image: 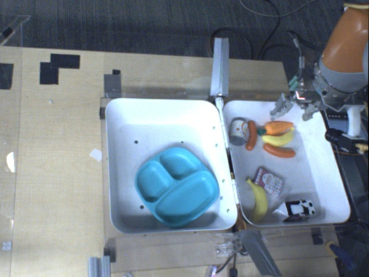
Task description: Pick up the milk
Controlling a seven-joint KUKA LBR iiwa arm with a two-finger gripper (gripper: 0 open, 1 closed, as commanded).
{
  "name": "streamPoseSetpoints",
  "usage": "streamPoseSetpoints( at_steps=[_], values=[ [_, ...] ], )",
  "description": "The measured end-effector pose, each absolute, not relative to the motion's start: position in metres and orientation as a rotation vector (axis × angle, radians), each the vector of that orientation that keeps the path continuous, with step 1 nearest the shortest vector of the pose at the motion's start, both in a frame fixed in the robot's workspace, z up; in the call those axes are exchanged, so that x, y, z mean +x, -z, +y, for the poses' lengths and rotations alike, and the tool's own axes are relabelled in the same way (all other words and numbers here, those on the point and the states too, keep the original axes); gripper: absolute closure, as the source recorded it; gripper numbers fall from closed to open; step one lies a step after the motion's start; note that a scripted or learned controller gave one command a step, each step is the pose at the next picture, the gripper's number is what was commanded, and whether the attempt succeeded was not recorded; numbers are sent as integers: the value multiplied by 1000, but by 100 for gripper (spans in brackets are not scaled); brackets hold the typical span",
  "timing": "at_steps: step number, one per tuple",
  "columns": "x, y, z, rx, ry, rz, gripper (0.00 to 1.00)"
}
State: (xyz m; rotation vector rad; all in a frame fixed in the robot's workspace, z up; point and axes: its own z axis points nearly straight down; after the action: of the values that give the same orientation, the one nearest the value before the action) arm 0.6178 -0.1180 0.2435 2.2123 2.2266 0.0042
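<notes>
The milk is a small black-and-white carton lying on its side in the near right corner of the right bin. My gripper hovers over that bin's far edge, well behind the milk and just above an orange carrot. It is open, its two fingers spread apart, and nothing sits between them.
The right bin also holds a silver can, a red sausage, an orange sausage, a maroon packet and a banana close to the milk's left. A blue divided plate lies in the left bin.
</notes>
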Motion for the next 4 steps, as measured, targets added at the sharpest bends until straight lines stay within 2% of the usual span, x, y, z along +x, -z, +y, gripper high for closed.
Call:
streamPoseSetpoints(
  at_steps=[1, 2, 3, 4],
  values=[
    [651, -144, -81, 1982, -5, 2433, 0],
    [670, -186, -23, 2184, -7, 2253, 0],
    [672, -199, -22, 2173, -13, 2256, 100],
    [670, -173, -113, 2099, -4, 2330, 100]
  ],
)
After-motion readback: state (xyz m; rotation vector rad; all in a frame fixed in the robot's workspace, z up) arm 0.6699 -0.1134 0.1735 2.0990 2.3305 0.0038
